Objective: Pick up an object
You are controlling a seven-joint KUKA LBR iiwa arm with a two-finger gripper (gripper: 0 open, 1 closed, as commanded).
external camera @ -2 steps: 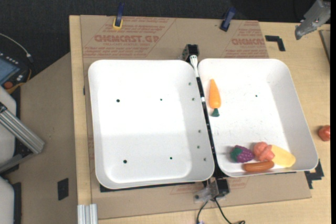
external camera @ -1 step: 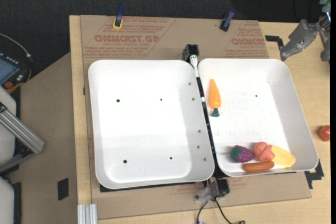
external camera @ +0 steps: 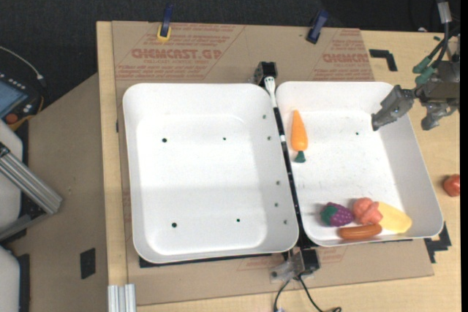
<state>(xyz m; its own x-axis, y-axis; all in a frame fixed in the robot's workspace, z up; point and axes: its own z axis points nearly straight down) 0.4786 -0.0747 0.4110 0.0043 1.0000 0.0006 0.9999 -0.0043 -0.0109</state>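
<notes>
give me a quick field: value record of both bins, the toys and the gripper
left bin: shallow white bin, four small dark holes
right bin: shallow white bin, holds all the toys
carrot: orange plastic carrot with green top, near the right bin's left wall
front cluster: purple grape bunch, red sausage, pink-orange lumpy toy, yellow piece, touching
gripper: two-finger gripper, over the right bin's far right corner, nothing between its fingers

Gripper [external camera: 401, 112], right edge of frame: grey metal assembly; one dark grey finger [external camera: 387, 111], flat and angular, with a lighter face; a second, paler grey finger at the far right; blocky grey body behind them; green fittings and thin dark cables above it, upper right of frame
</notes>
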